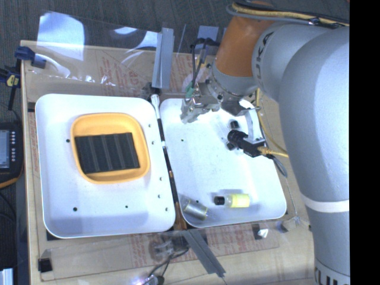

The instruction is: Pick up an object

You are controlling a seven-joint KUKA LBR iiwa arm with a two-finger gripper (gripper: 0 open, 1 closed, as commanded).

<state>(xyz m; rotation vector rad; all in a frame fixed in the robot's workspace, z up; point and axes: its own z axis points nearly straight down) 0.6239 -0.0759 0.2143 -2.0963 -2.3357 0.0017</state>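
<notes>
Bench front: the wooden bench [119,251] edge runs below both bins, with a grey metal strip lying at a slant on it.
Metal cylinder: a small silvery cylinder [195,209] sits at the near left corner of the right bin [202,159]. It seems to lie just inside the rim, though the view is too poor to be sure.
Yellow bottle: a small yellow bottle [233,200] with a dark cap lies on its side on the right bin's floor near the front wall. Its cap points left, and it is near the cylinder without touching it.
Left bin: the left bin [59,206] touches the right bin along their shared edge. It holds a yellow tray [107,123], which is set toward the far half.
Tray insert: a black ridged insert [108,152] fills the tray's hollow.
Gripper: the gripper [191,110] hangs over the far left corner of the right bin, well apart from the bottle and the cylinder. Nothing can be seen in it.
Gripper state: whether it is spread or closed cannot be told from this angle.
Arm: the grey arm [297,100] comes in from the right, with the orange band [240,40] above the wrist.
Far edge: a grey bar [161,58] stands behind the seam between the bins, and a clear plastic sheet [59,31] lies behind the left bin.
</notes>
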